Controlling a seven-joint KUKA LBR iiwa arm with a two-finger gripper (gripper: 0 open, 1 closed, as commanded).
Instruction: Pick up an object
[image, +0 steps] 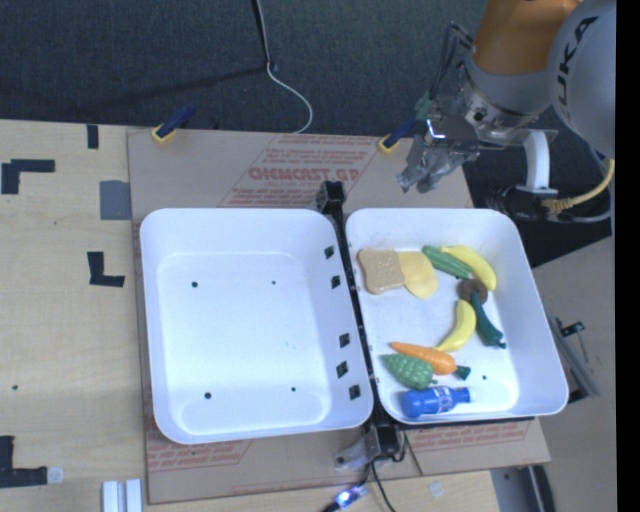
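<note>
My gripper (422, 178) hangs above the far edge of the right bin (535, 300), over the cardboard just beyond its rim, with nothing visible between its fingers. Inside the right bin lie a slice of bread (379, 269), a pale yellow piece (419, 273), a green pod (446, 261), a yellow banana (477, 264), a second banana (459, 326), a dark brown and teal item (483, 310), a carrot (427, 356), a green leafy toy (410, 372) and a blue bottle (434, 401).
The left bin (240, 320) sits beside the right one, joined by a black hinge strip (345, 300). Both rest on a cardboard sheet (290, 175). Blue and yellow clamps (172, 123) hold its far corners. A white cable (285, 85) hangs behind.
</note>
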